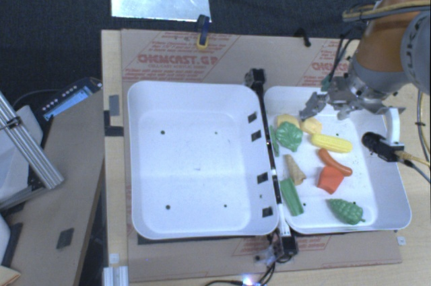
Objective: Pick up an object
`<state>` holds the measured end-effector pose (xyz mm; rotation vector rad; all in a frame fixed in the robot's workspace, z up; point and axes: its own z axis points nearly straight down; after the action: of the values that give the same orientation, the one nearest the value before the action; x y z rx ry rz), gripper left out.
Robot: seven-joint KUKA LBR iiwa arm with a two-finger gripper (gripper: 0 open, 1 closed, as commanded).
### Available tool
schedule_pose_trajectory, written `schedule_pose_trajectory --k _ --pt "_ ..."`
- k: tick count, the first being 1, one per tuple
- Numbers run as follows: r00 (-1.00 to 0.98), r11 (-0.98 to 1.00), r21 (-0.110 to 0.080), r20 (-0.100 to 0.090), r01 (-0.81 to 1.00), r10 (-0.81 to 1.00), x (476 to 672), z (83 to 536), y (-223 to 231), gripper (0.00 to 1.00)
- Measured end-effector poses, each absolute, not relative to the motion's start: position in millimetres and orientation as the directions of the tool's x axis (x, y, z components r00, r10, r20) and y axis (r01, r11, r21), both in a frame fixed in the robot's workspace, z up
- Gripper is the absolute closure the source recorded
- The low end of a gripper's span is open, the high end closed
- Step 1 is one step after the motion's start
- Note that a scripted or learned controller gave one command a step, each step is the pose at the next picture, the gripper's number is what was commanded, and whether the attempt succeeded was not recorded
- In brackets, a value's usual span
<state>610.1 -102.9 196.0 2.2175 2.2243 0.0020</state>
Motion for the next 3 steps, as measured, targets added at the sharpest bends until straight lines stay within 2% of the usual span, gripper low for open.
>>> schedule_pose_trajectory --k 1,2,3 --pt "-0.007 0.007 0.021 -0.004 1.0 1.0 597.2 105 -142 0.0" --pt "-0.011 0.011 0.012 -0.002 1.0 1.0 665.2 88 -80 0.0" --pt "-0.006 0.007 0.016 -0.003 1.0 1.0 664.5 101 -84 1.0"
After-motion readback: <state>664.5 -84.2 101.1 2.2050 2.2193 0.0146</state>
